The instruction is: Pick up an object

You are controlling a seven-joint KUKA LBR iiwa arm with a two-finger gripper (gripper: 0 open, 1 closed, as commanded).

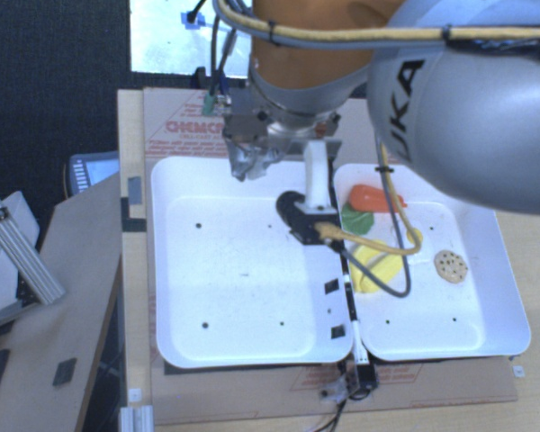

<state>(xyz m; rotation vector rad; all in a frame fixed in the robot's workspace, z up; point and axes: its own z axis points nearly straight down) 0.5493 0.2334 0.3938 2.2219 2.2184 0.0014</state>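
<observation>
As arm hides right bin's far rim | jaws' spread cannot be told | orange piece indistinct

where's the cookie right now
The cookie lies in the right bin, near its right wall in the camera view, a little apart from the yellow piece to its left.

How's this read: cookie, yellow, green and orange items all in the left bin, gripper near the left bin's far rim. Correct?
One slip: the cookie, yellow item, green item and orange item lie in the right bin, not the left. The camera view shows it. The gripper is indeed near the left bin's far rim.
</observation>
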